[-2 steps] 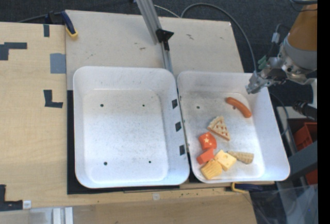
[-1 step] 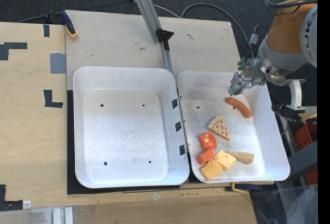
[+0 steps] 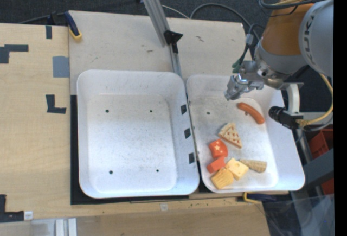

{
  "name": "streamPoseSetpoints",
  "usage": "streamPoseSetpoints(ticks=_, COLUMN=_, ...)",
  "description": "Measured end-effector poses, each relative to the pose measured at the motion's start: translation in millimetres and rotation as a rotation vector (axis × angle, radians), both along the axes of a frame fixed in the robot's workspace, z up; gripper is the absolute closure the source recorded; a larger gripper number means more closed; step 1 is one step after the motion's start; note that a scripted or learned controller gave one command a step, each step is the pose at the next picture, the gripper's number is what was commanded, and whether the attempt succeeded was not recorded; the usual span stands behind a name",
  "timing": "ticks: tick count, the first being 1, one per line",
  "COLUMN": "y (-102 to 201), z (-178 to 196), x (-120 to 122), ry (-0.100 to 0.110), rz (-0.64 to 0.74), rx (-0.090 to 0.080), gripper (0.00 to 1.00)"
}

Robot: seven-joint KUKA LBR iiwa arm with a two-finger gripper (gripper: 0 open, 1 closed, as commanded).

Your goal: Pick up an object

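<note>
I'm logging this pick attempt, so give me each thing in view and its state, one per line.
claw: over the right bin's far end, nothing seen between its fingers
sausage: lying loose in the right bin, just beside the claw
pizza slice: lying flat, mid-bin
tomato: resting on the bin floor
orange block: touching the tomato
yellow cube: in the near cluster
waffle piece: at the near rim
cone: on its side
left bin: sitting beside the right bin

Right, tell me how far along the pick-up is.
Nothing looks picked up yet. The claw hangs above the right bin, just left of the sausage, with nothing visibly gripped. The pizza slice, tomato and cheese cube lie in the bin. Closing on an item and lifting it remain.
</note>
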State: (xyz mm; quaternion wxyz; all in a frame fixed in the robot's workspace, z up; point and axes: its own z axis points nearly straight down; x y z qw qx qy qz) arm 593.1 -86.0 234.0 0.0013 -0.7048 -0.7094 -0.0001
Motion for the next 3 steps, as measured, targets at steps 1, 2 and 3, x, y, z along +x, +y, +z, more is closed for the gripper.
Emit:
streamPoseSetpoints(ticks=1, y=55, z=-12, x=8, ry=0.001, rz=0.0, rx=0.0, gripper=1.0)
streamPoseSetpoints(ticks=2, y=113, z=-20, x=9, ry=0.002, rz=0.001, rx=-0.001, gripper=1.0)
streamPoseSetpoints(ticks=3, y=169, z=-3, x=9, ry=-0.001, rz=0.002, rx=0.0, gripper=1.0)
